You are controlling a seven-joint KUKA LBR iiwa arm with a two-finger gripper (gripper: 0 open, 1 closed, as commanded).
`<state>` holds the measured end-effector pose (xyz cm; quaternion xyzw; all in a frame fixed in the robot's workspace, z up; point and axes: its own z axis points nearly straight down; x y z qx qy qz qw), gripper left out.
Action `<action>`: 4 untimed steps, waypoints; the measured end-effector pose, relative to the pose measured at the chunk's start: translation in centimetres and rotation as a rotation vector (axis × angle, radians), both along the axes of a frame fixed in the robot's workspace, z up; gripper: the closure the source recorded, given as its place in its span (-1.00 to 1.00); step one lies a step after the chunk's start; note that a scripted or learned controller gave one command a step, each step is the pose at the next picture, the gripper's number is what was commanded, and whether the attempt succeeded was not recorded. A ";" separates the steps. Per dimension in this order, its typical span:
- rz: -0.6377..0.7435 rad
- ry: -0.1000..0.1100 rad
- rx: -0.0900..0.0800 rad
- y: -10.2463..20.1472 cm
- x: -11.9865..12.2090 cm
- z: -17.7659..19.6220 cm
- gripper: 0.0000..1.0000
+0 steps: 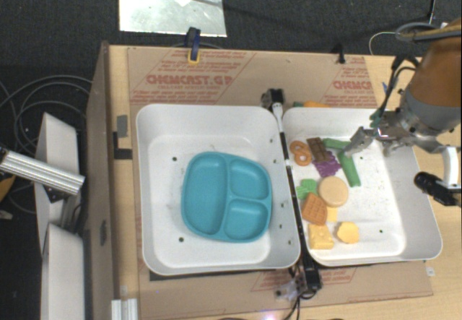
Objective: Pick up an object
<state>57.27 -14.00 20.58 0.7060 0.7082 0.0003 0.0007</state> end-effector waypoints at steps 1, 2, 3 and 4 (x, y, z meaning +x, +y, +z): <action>0.006 -0.009 -0.002 5.3 3.7 -12.3 -1.00; -0.003 0.021 0.005 4.3 9.5 -12.0 -1.00; -0.004 -0.002 0.001 5.0 1.7 -11.9 -1.00; 0.000 -0.009 0.001 5.0 2.2 -10.7 1.00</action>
